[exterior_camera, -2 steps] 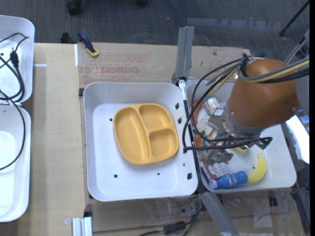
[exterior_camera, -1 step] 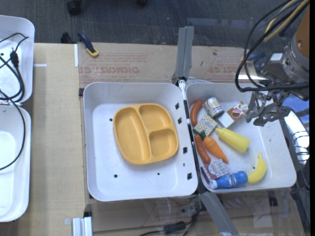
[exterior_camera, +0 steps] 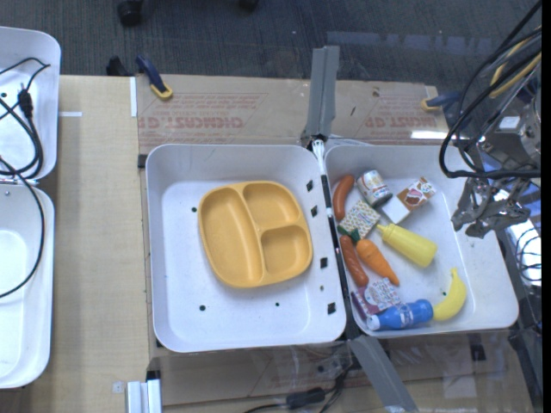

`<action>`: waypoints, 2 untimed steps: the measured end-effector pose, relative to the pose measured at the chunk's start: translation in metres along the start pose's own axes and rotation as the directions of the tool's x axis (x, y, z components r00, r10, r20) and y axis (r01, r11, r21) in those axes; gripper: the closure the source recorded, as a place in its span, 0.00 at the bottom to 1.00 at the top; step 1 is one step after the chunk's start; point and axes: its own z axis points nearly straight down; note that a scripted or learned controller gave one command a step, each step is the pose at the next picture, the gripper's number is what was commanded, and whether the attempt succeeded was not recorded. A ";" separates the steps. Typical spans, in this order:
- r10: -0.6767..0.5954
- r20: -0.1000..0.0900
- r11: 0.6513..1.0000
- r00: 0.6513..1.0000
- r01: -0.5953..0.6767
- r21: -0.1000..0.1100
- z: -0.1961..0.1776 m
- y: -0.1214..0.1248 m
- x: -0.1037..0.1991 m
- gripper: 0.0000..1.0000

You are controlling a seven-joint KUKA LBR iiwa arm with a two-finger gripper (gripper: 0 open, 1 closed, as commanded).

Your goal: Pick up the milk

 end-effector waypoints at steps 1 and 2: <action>0.071 0.001 0.998 0.998 -0.071 0.002 -0.067 -0.005 -0.009 1.00; -0.137 0.000 0.991 0.991 0.137 0.000 0.045 -0.022 0.021 1.00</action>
